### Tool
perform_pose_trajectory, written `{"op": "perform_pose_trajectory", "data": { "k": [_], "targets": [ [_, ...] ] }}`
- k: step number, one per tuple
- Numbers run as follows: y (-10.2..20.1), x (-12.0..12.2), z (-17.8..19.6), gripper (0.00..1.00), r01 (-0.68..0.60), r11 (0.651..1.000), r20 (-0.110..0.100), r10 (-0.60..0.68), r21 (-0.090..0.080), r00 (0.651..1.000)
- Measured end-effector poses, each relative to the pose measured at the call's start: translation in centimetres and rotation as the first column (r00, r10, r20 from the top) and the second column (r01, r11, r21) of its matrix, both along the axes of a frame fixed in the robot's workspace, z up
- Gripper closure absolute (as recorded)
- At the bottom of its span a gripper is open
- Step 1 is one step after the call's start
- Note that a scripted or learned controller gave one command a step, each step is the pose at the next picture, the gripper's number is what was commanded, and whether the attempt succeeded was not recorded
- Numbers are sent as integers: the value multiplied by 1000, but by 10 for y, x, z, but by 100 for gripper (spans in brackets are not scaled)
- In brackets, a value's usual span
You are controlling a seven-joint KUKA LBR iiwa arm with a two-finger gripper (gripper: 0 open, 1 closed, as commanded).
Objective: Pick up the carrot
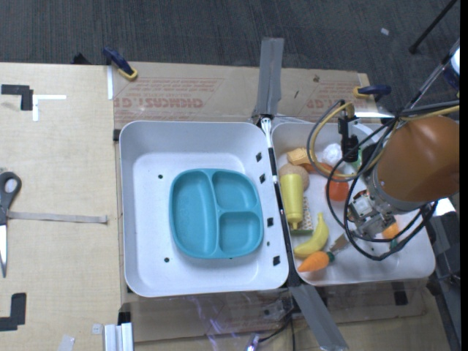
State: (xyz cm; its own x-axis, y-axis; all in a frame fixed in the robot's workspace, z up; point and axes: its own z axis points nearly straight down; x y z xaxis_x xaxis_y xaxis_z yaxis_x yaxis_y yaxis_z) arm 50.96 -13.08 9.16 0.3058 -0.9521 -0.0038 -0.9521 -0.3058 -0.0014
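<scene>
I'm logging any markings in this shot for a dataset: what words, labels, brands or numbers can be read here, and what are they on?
Red print on the cardboard sheet behind the bins: it appears upside down and mirrored, too blurred to read with certainty.
No legible text on the teal divided plate, the yellow bottle, the carrot or the arm.

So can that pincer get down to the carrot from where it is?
Probably yes. The carrot lies uncovered at the near edge of the right bin, and the arm hangs over that bin. The banana lies close beside it, so the pincer might bump that.
</scene>
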Motion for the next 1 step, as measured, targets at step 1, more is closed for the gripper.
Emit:
{"op": "perform_pose_trajectory", "data": {
  "k": [1],
  "targets": [
    [33,44,2,0,201,980,4,-201,-4,980]
  ]
}}
